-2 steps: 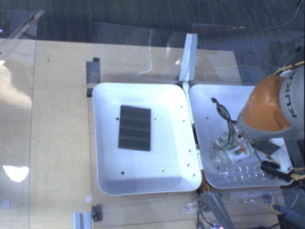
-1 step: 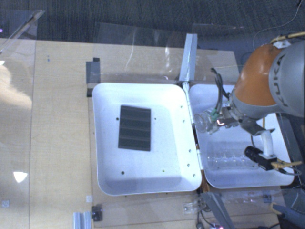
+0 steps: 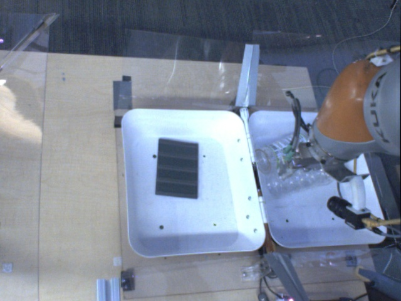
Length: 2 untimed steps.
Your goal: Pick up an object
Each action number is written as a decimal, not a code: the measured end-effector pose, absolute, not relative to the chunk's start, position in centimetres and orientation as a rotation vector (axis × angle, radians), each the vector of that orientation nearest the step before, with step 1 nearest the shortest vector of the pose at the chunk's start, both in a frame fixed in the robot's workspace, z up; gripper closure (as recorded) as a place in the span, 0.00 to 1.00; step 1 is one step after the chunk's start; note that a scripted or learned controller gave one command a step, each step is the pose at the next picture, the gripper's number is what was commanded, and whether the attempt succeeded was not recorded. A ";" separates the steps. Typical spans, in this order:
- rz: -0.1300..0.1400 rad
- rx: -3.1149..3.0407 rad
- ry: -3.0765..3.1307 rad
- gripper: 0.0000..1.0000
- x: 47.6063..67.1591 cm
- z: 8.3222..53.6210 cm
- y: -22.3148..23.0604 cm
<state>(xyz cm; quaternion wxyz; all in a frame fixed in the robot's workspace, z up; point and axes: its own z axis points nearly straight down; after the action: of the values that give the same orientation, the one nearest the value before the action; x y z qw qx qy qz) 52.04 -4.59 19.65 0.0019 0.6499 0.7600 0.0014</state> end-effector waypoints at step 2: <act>0.006 1.473 2.765 1.00 63.7 22.5 -6.9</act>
<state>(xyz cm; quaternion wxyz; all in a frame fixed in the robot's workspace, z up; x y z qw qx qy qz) 63.70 -6.92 22.52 0.0046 0.4701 0.8826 0.0019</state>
